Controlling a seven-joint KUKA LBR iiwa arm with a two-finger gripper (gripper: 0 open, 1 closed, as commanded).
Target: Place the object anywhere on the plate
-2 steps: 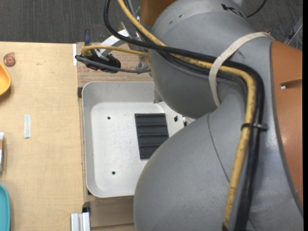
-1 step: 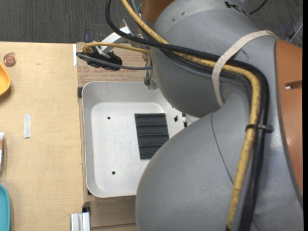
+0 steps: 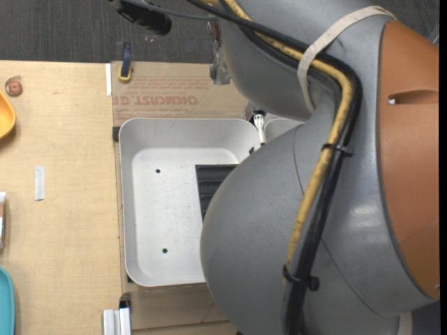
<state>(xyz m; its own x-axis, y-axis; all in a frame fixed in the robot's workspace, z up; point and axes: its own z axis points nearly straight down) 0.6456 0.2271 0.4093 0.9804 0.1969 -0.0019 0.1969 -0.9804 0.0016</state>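
From above, the big grey arm (image 3: pixel 328 187) covers most of the view. One white bin (image 3: pixel 150 208) shows beside it, with a corner of a second bin (image 3: pixel 279 126) peeking out. I cannot tell where the object or the plate is, nor which way the object lies from the arm. The bench (image 3: pixel 56 152) carries a few small bits at the left.
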